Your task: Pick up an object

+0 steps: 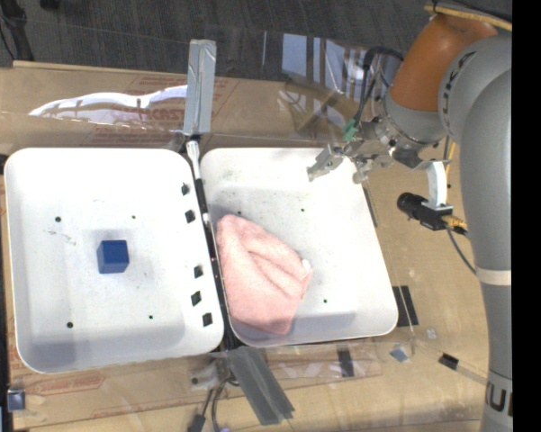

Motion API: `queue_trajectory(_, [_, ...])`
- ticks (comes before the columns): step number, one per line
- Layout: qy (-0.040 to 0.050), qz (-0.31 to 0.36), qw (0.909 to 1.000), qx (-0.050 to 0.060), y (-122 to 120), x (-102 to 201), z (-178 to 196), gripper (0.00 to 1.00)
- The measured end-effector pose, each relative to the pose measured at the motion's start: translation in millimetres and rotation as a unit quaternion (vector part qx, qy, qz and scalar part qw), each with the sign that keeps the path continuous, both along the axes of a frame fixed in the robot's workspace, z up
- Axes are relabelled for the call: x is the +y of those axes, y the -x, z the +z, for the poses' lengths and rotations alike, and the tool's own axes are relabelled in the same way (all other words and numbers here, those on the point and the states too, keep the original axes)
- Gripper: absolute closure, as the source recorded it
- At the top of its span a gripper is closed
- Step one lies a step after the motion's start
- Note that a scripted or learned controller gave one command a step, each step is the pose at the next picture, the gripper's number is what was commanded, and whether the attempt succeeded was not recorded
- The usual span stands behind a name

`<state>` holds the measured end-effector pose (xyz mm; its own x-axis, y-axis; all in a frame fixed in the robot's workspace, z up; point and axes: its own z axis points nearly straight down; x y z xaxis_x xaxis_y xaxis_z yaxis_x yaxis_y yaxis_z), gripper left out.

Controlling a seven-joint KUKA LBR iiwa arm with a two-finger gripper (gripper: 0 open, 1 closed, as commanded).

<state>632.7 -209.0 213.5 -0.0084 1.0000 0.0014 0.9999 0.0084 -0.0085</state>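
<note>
Lying crumpled against the left wall of the right bin (369, 268), the pink cloth (261, 275) sits in the lower centre of the frame and spills toward that bin's near edge. The blue cube (113, 256) rests alone in the left bin (36, 187), in the left middle of the frame, well apart from the cloth and from the arm.

The gripper (338, 165) hangs over the upper edge of the right bin, at upper right of centre, with its two fingers spread a little and nothing between them. It is well apart from both objects and has hold of neither.

The step in hand looks to be the approach to a target, and the cloth is the nearer one. To do it well, the arm should travel down-frame and left until the gripper stands over the cloth's raised middle fold, then descend with the fingers spread wide enough to straddle that fold. Closing on a ridge of fabric is likelier to hold than closing on a flat edge. It should keep off the bin's left wall, which the cloth touches.

By count: one pink cloth, one blue cube, two white bins, one gripper.
</note>
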Motion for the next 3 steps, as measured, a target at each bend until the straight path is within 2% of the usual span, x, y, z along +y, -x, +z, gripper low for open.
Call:
queue_trajectory(1, [-0.0005, 0.093, 0.9957, -0.002, 38.0, 26.9, -123.8, 0.0])
queue_trajectory(2, [-0.0018, 0.185, 0.9828, -0.001, 93.8, 73.2, -124.7, 0.0])
queue_trajectory(3, [-0.0017, 0.265, 0.9642, -0.003, 151.2, 68.2, -124.1, 0.0])
